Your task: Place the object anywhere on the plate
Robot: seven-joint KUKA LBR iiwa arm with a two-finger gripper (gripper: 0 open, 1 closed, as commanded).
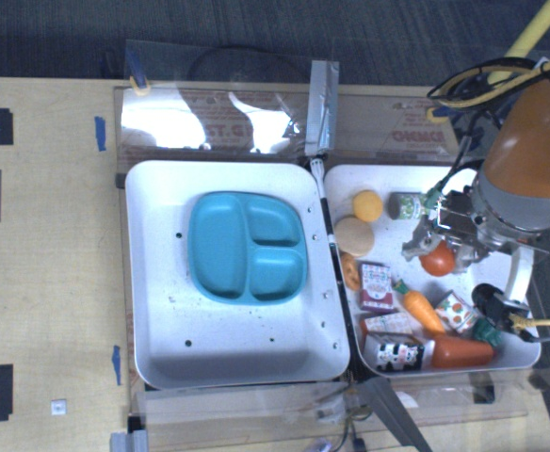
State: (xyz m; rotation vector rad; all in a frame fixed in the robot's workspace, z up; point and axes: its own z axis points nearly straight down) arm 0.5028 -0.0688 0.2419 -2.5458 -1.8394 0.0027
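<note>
Two shallow white bins sit side by side on the pale wooden surface (40,281). In the left bin (153,328) we see a blue divided plate (247,246), lying flat with nothing on it. The right bin (402,179) holds a jumble: a yellow ball (367,205), a tan round piece (354,235), a small red-and-white packet (376,286), a toy carrot (420,310), a black-and-white can (397,352) on its side, and a long red piece (461,351). We cannot read the print on the packet or can. The tool (437,245) hangs over the right bin, closed around a red tomato-like object (437,261) seen between its fingers. Behind the bins, a cardboard strip (407,125) carries red lettering too blurred to read.
</note>
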